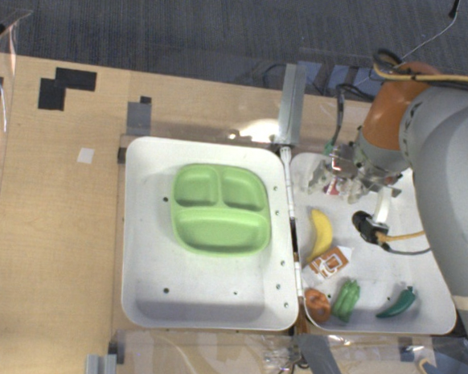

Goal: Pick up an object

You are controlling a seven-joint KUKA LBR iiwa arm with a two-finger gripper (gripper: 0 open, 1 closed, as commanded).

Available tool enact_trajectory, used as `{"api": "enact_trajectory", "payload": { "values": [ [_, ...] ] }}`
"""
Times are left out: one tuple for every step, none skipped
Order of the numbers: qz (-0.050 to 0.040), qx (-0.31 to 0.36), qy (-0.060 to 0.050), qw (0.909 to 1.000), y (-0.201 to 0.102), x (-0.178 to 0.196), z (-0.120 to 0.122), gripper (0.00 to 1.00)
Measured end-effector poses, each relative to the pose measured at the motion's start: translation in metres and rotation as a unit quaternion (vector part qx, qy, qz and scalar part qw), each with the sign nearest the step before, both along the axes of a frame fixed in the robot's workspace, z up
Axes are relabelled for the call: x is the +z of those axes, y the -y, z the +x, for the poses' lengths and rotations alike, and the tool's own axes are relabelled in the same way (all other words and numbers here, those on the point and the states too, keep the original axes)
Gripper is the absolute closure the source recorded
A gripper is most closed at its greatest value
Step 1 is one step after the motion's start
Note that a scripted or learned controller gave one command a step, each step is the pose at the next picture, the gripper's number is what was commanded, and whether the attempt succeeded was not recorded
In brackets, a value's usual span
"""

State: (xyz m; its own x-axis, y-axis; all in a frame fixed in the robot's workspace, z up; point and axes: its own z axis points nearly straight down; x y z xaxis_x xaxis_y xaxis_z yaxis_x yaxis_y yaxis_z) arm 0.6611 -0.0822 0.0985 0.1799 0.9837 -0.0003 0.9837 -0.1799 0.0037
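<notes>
The arm (454,159) reaches in from the right over the right bin (438,315), and its gripper (331,182) hangs above that bin's upper left part; whether it is released or clenched cannot be told from this view. Nothing shows between its tips. A banana (321,233) lies just below the gripper, apart from it. Below the banana sits a small orange and white packet (330,263), then a reddish brown item (317,303) at the lower left corner, a green pepper (346,300) beside it, and a darker green pepper (398,302) further right. The left bin (141,288) holds a green divided plate (220,209)
</notes>
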Motion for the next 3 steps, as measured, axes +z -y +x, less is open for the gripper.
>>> {"api": "enact_trajectory", "payload": {
  "values": [
    [-0.0004,0.082,0.005,0.9967,0.005,-0.008,-0.031,0.0],
    [0.0,0.072,0.006,0.9974,0.008,-0.007,-0.082,0.0],
    [-0.0017,0.181,0.007,0.9835,0.036,-0.007,-0.078,0.0]
  ]
}}
